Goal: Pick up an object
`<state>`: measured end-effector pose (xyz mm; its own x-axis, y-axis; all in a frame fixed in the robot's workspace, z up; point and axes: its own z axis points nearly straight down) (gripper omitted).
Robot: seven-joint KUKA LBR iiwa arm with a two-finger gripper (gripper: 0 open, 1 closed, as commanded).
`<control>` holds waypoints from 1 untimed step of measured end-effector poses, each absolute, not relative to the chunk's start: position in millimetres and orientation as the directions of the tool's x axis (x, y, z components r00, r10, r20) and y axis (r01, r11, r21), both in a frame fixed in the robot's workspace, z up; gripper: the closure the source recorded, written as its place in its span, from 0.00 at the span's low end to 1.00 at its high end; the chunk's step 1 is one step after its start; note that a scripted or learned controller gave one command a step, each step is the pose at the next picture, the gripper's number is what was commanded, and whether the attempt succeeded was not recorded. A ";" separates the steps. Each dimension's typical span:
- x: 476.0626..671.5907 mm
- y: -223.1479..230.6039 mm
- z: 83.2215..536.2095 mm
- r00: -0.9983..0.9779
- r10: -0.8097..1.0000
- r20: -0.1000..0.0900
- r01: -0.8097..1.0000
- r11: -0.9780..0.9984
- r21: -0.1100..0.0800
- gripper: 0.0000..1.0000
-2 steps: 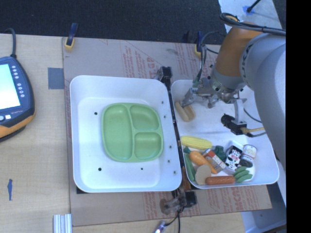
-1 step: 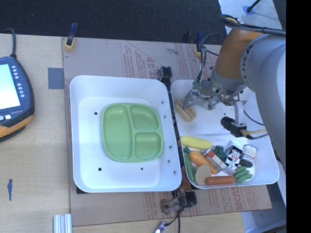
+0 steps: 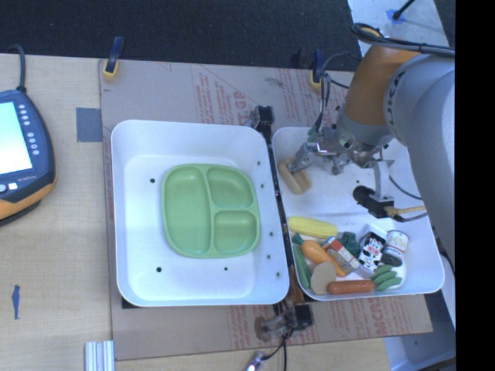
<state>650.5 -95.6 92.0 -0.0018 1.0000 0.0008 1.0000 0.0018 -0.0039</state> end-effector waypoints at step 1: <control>641.1 -94.4 92.1 -0.002 1.000 0.000 1.000 0.002 -0.005 0.00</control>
<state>641.1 -94.4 92.1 -0.0015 1.0000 0.0000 1.0000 0.0015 -0.0055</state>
